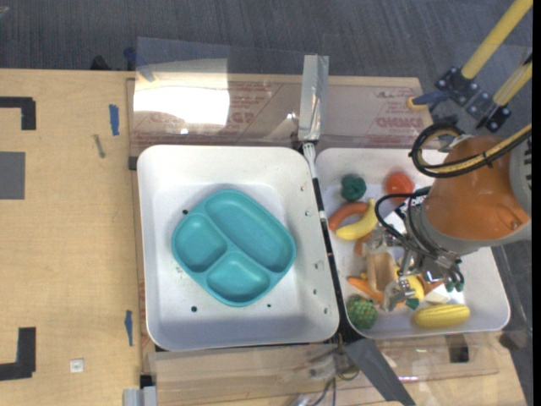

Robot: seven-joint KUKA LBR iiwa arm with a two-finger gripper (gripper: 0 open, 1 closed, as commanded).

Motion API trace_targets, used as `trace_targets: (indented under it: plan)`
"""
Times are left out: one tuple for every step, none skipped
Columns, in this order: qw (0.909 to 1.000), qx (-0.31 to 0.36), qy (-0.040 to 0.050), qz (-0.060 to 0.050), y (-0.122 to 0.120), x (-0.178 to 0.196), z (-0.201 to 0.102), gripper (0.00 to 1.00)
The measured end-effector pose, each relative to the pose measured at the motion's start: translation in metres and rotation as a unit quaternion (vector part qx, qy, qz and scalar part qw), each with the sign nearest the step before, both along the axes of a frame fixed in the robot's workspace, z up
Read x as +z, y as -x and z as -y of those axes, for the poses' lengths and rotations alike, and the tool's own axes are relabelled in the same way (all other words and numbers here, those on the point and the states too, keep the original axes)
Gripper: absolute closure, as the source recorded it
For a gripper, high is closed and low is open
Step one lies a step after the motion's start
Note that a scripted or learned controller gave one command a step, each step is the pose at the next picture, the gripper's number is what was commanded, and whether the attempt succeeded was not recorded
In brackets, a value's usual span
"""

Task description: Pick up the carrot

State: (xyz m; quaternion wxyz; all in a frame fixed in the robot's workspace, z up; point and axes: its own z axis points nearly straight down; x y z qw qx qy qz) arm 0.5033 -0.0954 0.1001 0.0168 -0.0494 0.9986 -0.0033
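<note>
The carrot (363, 286) is a short orange piece lying low in the right bin (494, 265), just above a round green textured toy (363, 313). A tan bread-like piece (380, 269) partly covers it. My gripper (404, 284) is lowered into the pile just right of the carrot, over a small yellow item (413, 288). The wrist and black cables hide how the gripper meets the toys. Nothing visibly hangs from it.
The right bin also holds a reddish-orange sausage shape (348, 214), a banana (359, 228), a dark green vegetable (353, 184), a tomato (399, 182) and a yellow fruit (441, 315). A teal divided plate (233, 244) lies in the left bin (161, 184).
</note>
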Motion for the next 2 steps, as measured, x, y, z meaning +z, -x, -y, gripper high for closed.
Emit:
trace_targets:
  plan:
    - [0.9983, 0.058, 0.0011, 0.003, 0.0028, -0.0001, -0.0041, 0.0]
    - [0.9916, 0.129, 0.003, 0.001, -0.003, -0.0006, -0.0058, 0.0]
